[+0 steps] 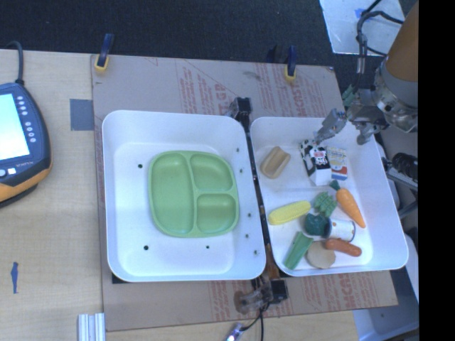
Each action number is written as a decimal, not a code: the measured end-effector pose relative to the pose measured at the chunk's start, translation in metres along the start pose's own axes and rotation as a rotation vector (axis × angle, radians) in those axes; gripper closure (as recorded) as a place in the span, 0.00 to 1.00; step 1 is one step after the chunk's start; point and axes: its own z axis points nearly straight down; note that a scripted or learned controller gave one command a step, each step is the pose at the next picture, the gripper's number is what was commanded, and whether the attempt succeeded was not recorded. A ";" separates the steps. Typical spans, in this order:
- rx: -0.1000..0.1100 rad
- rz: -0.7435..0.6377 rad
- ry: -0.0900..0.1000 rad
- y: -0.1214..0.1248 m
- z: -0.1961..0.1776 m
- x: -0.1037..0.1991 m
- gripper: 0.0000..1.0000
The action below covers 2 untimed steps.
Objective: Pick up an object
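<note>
Grey gripper (pixel 350 125) hung over the far edge of the right bin (pixel 393 212), fingers spread apart, nothing between them | black-and-white carton (pixel 313 158) lay just below it inside this bin | green divided plate (pixel 193 192) sat in the left bin (pixel 121 212).

This is a robotics lab, set up for testing rather than living or cooking. A wooden bench (pixel 50 261) carries a cardboard sheet (pixel 213 84) held at its far edge by clamps (pixel 104 54). On the sheet sit two white bins (pixel 114 190) side by side. Left of the bins lies a teach pendant (pixel 18 137) with a lit screen and orange rim. The food in the right bin is toy plastic: corn (pixel 289 212), carrot (pixel 350 207), bread (pixel 274 162). The left bin holds a green tray (pixel 192 192).
</note>
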 end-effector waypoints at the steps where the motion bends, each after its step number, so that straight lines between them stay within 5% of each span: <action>1: 0.005 -0.001 -0.001 0.052 0.152 -0.022 0.00; 2: -0.006 -0.001 -0.003 0.063 0.178 -0.038 0.00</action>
